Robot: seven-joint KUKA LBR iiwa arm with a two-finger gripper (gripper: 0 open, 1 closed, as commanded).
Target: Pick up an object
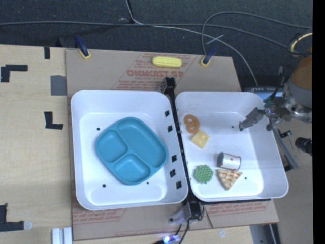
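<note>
Camera view. Two white bins sit side by side on the bench. The left bin (81,136) holds a blue divided tray (131,150), lying flat. The right bin (274,182) holds five small objects: an orange pretzel-shaped ring (191,123) near the divider, a pale yellow block (200,139) just below it, a green round object (203,174), a metal cylinder (229,161) on its side, and a waffle-patterned wedge (229,178) beside the cylinder. The gripper (250,121) hangs over the right bin's upper right part, well apart from all five objects; whether its fingers are spread or pressed together cannot be told. A yellow object (166,61) lies on the cardboard behind the bins.
</note>
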